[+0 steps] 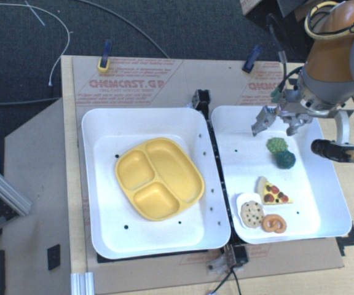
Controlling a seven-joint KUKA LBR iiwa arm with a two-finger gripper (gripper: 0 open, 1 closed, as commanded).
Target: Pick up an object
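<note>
Dark grey carpet is lying around a cardboard-topped bench (134, 82), with thin white cables curling across the floor at ten o'clock. Two shallow white bins are sitting side by side on the bench.

Left bin (97, 165), at about eight o'clock from the picture's centre, is holding a yellow divided plate (158, 178) with three compartments, lying flat and turned at a slant.

Right bin (324, 189), at about four o'clock, is holding small toy foods. A green broccoli piece (281, 152) is lying near the bin's upper middle. Toward six o'clock from it, a pizza slice (273, 193) is resting, and just below that a small white dish (246, 203) is carrying a chocolate-chip cookie (251, 213), with a pretzel (275, 224) at the dish's right edge.

Reaching in from three o'clock, the grey arm with its orange band (343, 17) is hanging over the right bin's far end. Its gripper (281, 123) is hovering just beyond the broccoli, toward twelve o'clock from it. Both fingers are spread apart, with nothing between them, and the broccoli is lying apart from their tips.
</note>
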